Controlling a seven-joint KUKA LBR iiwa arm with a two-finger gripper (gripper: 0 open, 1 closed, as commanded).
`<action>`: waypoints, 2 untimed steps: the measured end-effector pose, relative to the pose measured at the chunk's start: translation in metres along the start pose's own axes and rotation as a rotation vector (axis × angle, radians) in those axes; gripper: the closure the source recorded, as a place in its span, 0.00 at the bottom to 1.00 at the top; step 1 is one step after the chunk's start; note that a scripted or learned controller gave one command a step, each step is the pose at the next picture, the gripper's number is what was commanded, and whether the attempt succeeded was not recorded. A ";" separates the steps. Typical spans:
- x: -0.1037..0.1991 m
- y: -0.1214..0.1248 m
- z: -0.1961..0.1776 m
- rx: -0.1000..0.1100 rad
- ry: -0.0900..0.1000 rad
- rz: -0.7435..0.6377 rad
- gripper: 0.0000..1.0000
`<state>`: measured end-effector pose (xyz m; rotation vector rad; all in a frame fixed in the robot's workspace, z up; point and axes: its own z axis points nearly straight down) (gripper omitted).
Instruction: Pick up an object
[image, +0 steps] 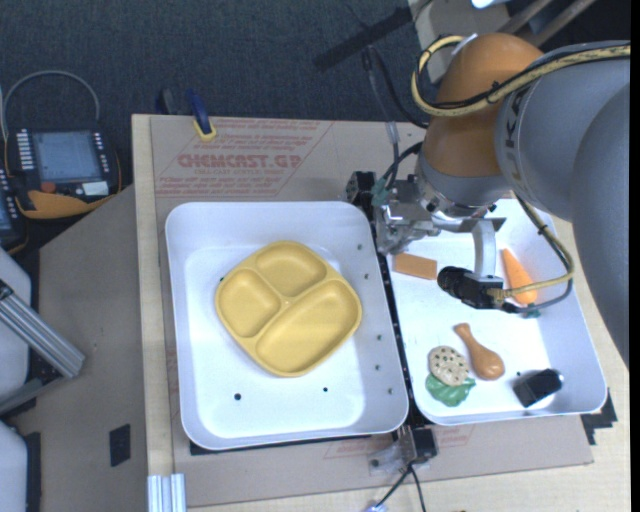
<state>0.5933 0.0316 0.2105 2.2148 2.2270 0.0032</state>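
Hovering at inner edge of right bin (565, 335), gripper (400, 228) looks lined up for tan block (415, 266) just beside it, toward camera. Can't tell if it's wide, narrow or holding. Drumstick (478, 350), carrot (517, 275) farther off.

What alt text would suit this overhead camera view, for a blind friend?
A grey and orange robot arm hangs its gripper over the right white bin, which holds a tan block, a carrot, a drumstick, a cookie on a green piece and a black object. The left bin holds a yellow divided plate.
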 end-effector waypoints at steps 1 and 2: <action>0.045 0.021 -0.015 -0.002 0.000 0.002 1.00; 0.043 0.021 -0.015 0.000 -0.001 0.004 0.00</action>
